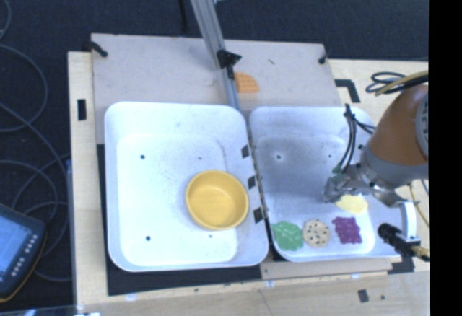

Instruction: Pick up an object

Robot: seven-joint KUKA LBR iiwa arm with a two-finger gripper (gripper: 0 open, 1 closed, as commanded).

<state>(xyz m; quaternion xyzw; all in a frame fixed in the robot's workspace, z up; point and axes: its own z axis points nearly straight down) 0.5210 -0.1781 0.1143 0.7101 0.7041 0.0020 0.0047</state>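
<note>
Over the right bin (289, 134), the arm (401, 138) reaches down, jaws unreadable, just above a yellow piece (353, 203).

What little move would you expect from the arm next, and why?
Probably a short drop straight down. The gripper hovers at the edge of the pale yellow flat piece in the right white bin, and nothing visible sits between its fingers, so lowering onto that piece looks sensible.

Yellow bowl (216, 199) glossy plastic; bins (130, 163) smooth white.
</note>
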